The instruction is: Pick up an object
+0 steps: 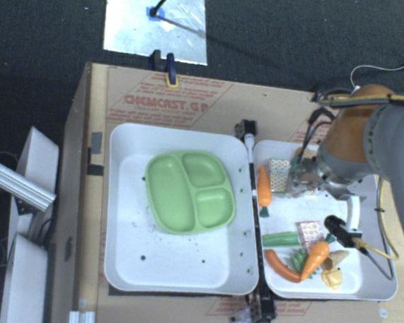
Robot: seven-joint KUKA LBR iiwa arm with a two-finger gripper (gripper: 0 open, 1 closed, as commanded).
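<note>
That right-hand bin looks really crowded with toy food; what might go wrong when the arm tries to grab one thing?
1. The toys at the near end of the right bin lie bunched together: the small carrot touches its neighbours, so a grab could likely catch two or knock them aside.
2. The long carrot lies against the bin's left wall, leaving little room for fingers.
3. The gripper sits close to the patterned block and may bump it.

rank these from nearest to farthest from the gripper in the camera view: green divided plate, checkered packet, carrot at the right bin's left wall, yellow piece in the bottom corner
Measured from the gripper:
1. Checkered packet, just to its left in the right bin.
2. Carrot, along that bin's left wall.
3. Yellow piece, at the bin's near right corner.
4. Green divided plate, across in the left bin.
</note>
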